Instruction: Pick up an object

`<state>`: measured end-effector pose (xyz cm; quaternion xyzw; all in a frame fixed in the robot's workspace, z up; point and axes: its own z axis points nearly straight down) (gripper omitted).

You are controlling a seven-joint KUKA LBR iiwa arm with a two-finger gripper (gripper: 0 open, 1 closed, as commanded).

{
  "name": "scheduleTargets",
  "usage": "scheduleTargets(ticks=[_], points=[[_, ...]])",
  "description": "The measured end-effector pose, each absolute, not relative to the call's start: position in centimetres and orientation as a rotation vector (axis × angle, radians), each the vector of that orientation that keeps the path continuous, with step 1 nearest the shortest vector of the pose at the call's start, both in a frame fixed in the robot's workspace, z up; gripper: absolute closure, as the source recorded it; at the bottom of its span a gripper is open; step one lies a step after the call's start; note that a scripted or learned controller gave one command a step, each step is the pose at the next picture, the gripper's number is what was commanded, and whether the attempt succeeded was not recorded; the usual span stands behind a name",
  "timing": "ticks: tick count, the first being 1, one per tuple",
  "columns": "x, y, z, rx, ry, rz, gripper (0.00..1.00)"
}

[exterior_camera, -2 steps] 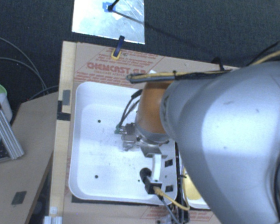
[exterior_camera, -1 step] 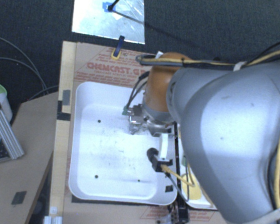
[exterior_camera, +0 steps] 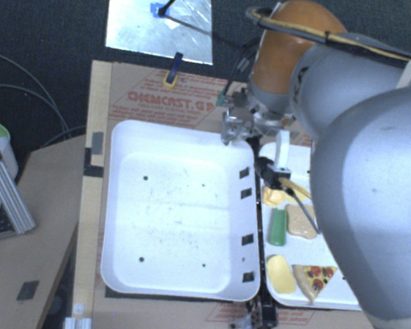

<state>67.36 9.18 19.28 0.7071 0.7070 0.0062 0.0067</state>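
Camera view: green cylinder (exterior_camera: 278,226) lies apart from jaws.

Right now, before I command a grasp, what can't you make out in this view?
Camera view:
- Right bin: most of it hidden under the arm.
- Tan piece: right side covered by the arm.
- Pincer: small and blurred; unclear whether it holds anything.

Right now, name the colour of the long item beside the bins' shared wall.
Green; the long item shows best in the camera view.
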Motion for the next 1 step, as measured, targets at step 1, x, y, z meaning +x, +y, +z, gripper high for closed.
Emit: scheduleTargets(ticks=[1], points=[[59.73, 11.31, 19.54, 2.220, 2.227, -0.001, 1.00]])
